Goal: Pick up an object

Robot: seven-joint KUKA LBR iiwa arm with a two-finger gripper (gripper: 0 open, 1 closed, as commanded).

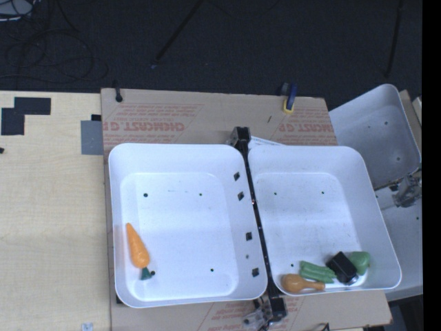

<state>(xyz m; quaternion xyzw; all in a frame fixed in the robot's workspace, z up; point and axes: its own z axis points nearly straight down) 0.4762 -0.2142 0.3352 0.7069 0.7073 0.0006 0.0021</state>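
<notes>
target: we are eyeing the carrot [137, 246], lying alone lower left, long axis running up-down | gripper state: we cannot tell

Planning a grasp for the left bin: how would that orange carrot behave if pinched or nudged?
The carrot looks like moulded plastic, so probably stiff and light. Its rounded, tapered body may roll or pivot when nudged, and could slip from a pinch near the narrow end. It lies near the left bin's wall, limiting approach.

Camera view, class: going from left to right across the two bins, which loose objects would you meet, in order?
Orange carrot → tan pear-shaped piece → green pod → black block → green lump.
</notes>
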